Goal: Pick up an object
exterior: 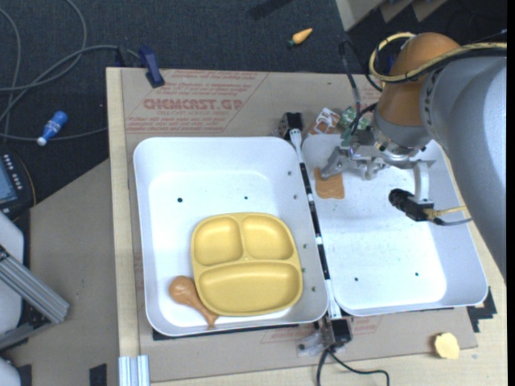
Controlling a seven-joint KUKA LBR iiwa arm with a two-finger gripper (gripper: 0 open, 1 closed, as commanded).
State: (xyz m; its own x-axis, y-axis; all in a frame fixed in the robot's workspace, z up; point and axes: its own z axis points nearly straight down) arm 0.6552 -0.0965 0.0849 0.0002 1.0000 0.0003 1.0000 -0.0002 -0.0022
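Observation:
A flat brown piece (330, 186) lies in the right bin (386, 272), at its upper left beside the divider. My gripper (348, 164) hangs just above and to the right of that piece, under the orange band of the wrist. Its metal parts reach down toward the piece's top edge, and nothing shows as lifted. In the left bin (161, 175) sits a yellow divided plate (244, 262), with a tan drumstick-shaped toy (190, 294) against its lower left side.
A black part with a yellow cable (410, 204) hangs over the right bin below the wrist. Small scraps (326, 121) lie past the bin's far rim. A yellow lump (446, 345) sits on the bench at front right. The big grey arm covers the right side.

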